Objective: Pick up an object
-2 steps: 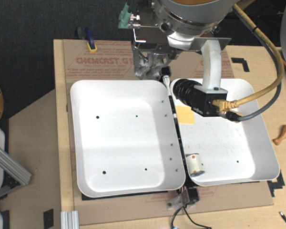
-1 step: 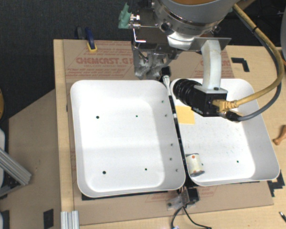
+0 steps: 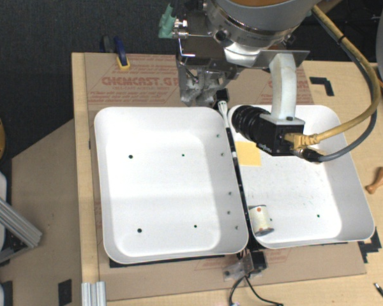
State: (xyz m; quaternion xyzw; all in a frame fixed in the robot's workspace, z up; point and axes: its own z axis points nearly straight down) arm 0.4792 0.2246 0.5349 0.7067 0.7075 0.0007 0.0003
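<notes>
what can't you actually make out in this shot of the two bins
- Yellow flat piece in the right bin: its far edge is covered by the arm, camera view.
- Small white cylinder: too small to identify.
- Right bin's far side: partly hidden under the arm.
- Gripper: cluttered and shadowed; unclear whether it holds anything.
</notes>
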